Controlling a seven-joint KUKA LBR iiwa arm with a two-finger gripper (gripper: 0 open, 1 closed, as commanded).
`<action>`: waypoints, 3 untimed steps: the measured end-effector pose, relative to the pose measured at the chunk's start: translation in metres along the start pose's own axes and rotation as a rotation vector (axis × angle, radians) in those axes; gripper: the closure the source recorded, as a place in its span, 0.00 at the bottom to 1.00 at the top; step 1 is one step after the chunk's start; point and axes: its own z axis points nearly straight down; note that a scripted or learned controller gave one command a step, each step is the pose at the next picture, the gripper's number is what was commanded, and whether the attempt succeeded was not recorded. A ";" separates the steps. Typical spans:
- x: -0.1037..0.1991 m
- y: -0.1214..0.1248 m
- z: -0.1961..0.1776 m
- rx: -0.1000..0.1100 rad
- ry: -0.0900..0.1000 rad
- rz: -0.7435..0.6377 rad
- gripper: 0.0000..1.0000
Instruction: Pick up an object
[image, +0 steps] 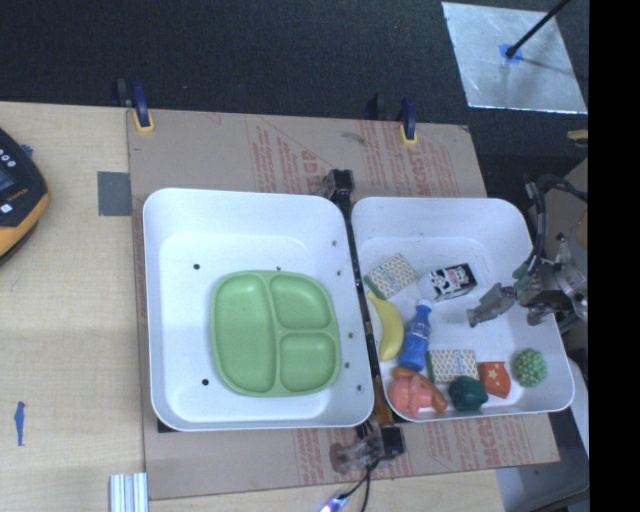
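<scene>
cardboard sheet (300, 160) under two white bins (170, 300), clamped to wooden bench (60, 330).

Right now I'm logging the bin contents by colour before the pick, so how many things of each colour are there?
Green: 3, the divided plate, ball, dark lump
Patterned cards: 2
Yellow: 1, banana
Blue: 1, bottle
Black-and-white: 1, carton
Red: 1, block
Pink-orange: 1, toy
Total: 10

Single fixed camera overhead, slanted down on both bins (160, 300).
</scene>
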 end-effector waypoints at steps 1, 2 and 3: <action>0.052 0.027 0.069 0.002 0.000 -0.002 0.00; 0.032 0.080 0.142 0.000 -0.001 -0.001 0.00; 0.058 0.156 0.140 -0.001 0.000 0.000 0.00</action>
